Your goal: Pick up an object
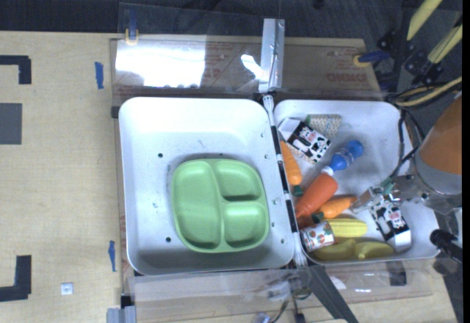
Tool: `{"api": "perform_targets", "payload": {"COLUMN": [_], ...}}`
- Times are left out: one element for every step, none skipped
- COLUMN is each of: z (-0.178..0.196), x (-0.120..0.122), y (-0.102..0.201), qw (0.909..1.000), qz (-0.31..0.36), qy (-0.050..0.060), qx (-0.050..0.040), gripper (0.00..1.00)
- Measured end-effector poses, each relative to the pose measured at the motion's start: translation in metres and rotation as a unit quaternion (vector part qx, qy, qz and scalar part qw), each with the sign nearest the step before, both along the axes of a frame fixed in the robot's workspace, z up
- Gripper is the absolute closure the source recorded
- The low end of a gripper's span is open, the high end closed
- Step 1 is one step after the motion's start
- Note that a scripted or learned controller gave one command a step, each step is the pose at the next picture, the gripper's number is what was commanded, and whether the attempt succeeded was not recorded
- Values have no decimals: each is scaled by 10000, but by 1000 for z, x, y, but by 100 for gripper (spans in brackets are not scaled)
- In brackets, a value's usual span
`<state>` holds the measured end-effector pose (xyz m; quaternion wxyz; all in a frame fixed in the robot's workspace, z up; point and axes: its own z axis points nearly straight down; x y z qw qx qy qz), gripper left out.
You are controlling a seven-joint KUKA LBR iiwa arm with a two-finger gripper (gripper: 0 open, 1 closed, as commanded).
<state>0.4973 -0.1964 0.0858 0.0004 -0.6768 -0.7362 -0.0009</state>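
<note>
Two shallow white bins sit side by side on the counter [59, 167]. The left bin [147, 138] fills the middle of the frame and carries a green divided plate [220, 204]; the right bin [367, 112] holds all the loose clutter, so the object to pick should come from there. The arm [444, 149] enters at the right edge, orange band uppermost, and its pincer [385, 193] hangs low over the right bin's lower right part, just above a black-and-white spotted carton [391, 220]. Whether the pincer is spread or closed cannot be told; the metal parts blur together there.

Judging by this pose, the step in hand is the descent onto a target, and the carton looks the likeliest one. To do it well, the pincer should straddle the carton's narrow sides and come down straight, since the bin's wall is near on the right and a yellow corn cob [345, 227] lies just to the left. The carrots [316, 193] and the blue-capped bottle [345, 156] lie further up and left, near enough to be nudged by a slanted approach. A second spotted carton [308, 142] sits at the upper left of that bin, well apart.
</note>
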Motion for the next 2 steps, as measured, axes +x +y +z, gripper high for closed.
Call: {"api": "perform_targets", "payload": {"z": [0, 7], "x": [-14, -13], "y": [3, 2], "qw": [9999, 9999], "qz": [-165, -168], "qy": [-30, -24], "qx": [-12, -12], "gripper": [0, 100]}}
